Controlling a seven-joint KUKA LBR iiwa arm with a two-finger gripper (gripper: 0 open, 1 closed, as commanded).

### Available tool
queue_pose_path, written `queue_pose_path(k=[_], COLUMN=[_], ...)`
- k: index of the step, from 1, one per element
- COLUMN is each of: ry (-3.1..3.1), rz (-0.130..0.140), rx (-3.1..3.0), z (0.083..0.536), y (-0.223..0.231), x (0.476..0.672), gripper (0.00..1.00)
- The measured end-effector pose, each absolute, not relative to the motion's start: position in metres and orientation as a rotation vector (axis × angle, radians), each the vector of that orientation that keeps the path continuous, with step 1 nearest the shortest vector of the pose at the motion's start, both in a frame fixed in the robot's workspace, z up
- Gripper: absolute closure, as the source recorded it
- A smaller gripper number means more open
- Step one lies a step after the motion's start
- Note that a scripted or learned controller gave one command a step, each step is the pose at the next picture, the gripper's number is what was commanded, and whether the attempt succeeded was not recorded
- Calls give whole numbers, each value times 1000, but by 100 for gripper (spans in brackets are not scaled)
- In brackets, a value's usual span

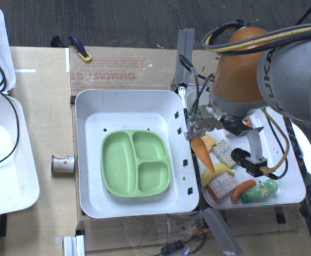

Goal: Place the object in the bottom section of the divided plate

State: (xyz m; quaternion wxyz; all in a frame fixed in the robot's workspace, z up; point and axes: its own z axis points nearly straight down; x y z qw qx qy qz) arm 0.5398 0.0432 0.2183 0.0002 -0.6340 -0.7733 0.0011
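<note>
Camera view: we look down at a slant on two shallow white bins sitting side by side on a pale wooden table (43, 89).
Bins counted: two; the left white bin (91, 116) and the right white bin (291, 188).
Plate: one pale green divided plate (136, 163) lies flat near the middle of the left white bin, with three sections, a long one on its left and two smaller ones on its right.
Plate sections: all three show bare green, the bottom one included.
Objects in the right bin: we count about six, namely one orange carrot (202, 152), one yellow banana-shaped toy (217, 172), one patterned pale packet (224, 153), one speckled reddish block (221, 185), one red sausage-shaped toy (243, 189) and one green bottle-shaped toy (260, 191).
Task object: the orange carrot lies tilted by the right bin's left wall, just under the arm's wrist.
Arm: one grey arm with orange band (240, 63) reaches in from the right, above the right bin's upper half.
Gripper: the gripper (201, 124) hangs just above the carrot's top end; we cannot tell how it stands.
Obstructions: cables and the arm's bulk hide the right bin's upper part.
Around: one small silver and red can (63, 164) lies on the table left of the left bin; one blue and yellow clamp (80, 48) sits at the table's far edge.
Open room: wide bare white floor surrounds the plate on all sides.
</note>
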Motion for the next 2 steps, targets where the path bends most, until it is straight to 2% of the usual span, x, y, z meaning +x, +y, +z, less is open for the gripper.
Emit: queue_pose_path(k=[1, 2], ry=[-2329, -2332], rz=[7, 7], rx=[-2106, -2105], z=[220, 233], y=[123, 183], x=[548, 573], gripper=[100, 100])
